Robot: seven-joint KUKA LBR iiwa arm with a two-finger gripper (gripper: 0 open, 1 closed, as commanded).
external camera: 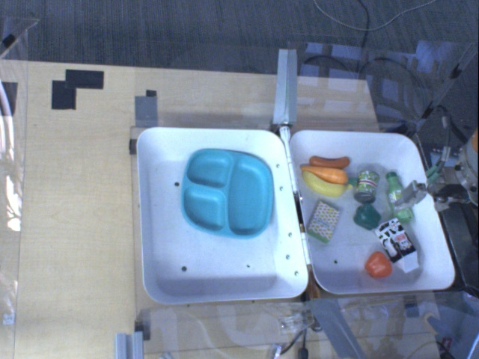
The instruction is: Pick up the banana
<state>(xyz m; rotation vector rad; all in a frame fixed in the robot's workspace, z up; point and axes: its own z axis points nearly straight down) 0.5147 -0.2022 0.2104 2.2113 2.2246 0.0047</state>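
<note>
A pale wooden desk [82,223] carries two shallow white bins side by side, with a grey metal post [284,88] rising at the seam between them near the desk's far edge. Black tape marks [75,87] sit toward the desk's far left corner. Beyond the far edge lies dark grey carpet [187,13] with a thin cable [359,13] looped across it. Clear panels stand along the left and right sides of the desk.

The left bin [161,260] holds a blue divided plate [228,191], lying flat near the bin's middle.

The right bin [348,271] holds the small items. The banana [323,187] lies in the bin's far left corner, close to the wall shared with the left bin; an orange carrot [326,174] lies on its far side, touching it, and a sausage [329,161] lies just beyond that. A small can [366,186] stands just right of the banana. A green bottle [394,187] is nearer the right wall, a dark green piece [367,217] sits in the middle, a checked sponge [323,221] lies near the left wall, a black-and-white carton [396,240] and a red-orange fruit [378,265] rest toward the near right corner.

The hand [416,193] reaches in over the right bin's right edge, beside the green bottle and well apart from the banana. Whether it is wide or narrow I cannot tell, and nothing is seen gripped in it.
</note>
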